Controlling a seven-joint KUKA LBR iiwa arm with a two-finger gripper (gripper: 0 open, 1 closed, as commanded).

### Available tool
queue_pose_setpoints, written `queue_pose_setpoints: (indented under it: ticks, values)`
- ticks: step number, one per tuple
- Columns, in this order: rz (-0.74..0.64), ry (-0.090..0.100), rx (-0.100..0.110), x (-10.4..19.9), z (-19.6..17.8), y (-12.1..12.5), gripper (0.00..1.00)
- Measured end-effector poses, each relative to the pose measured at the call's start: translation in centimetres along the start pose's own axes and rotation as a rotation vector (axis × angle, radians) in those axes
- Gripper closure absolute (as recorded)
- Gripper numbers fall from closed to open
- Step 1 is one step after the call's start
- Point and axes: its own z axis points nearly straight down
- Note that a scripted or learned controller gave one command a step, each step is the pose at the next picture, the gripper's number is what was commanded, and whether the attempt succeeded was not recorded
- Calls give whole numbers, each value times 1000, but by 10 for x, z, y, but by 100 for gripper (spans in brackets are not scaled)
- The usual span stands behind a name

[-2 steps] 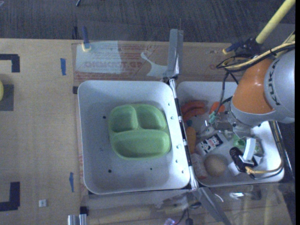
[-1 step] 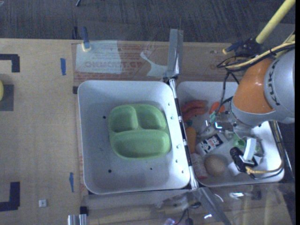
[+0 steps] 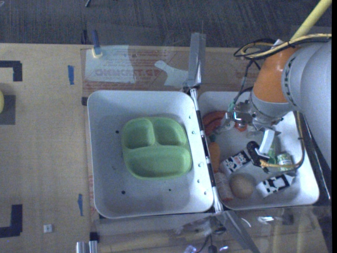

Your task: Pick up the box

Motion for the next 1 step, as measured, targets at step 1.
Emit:
queue_pose_setpoints:
  ticks: [1]
  values:
    - [-2, -1, -6, 0, -12, 2, 100]
